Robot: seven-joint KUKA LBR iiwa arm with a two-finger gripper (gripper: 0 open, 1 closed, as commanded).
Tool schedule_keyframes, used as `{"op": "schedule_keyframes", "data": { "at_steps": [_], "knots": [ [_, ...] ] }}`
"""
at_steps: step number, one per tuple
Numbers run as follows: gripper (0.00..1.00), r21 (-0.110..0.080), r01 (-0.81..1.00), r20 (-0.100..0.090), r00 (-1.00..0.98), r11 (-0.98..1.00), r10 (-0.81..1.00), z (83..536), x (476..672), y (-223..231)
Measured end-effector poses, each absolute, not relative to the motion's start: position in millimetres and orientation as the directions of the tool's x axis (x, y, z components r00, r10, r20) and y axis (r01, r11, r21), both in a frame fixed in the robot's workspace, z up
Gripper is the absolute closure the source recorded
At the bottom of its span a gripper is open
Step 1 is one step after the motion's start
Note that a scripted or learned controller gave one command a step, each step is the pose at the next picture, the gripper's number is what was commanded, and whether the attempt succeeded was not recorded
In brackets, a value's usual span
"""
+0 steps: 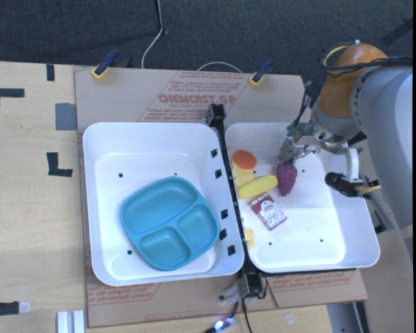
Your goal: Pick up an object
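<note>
Right bin [347, 252]: purple grape-like toy [287, 177], yellow banana-like piece [257, 186], orange-capped item [244, 161], small red-and-white packet [268, 211].
Left bin [104, 151]: blue divided plate [169, 222], tilted across the floor.
Hand [291, 151]: poised at the top of the purple toy, touching or just above it; whether clenched or released, cannot tell.
Worktop [28, 186]: light wood, black markings.

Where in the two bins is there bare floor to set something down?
Right white bin: bare floor along the front, below the small red and white carton, and on the right side. Its back left is crowded: orange-capped toy, yellow toy, purple toy, gripper. Left white bin: bare strip behind the blue divided plastic plate.
</note>
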State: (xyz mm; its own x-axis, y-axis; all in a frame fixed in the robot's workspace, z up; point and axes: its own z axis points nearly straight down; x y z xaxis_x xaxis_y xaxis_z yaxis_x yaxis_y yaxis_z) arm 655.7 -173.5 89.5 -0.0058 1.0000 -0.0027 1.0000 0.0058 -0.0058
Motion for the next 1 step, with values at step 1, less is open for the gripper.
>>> {"op": "schedule_keyframes", "data": {
  "at_steps": [1],
  "knots": [
    [1.00,-0.001,1.000,0.000,-0.002,0.002,1.000,146.0,650.4,-169.2]
  ]
}}
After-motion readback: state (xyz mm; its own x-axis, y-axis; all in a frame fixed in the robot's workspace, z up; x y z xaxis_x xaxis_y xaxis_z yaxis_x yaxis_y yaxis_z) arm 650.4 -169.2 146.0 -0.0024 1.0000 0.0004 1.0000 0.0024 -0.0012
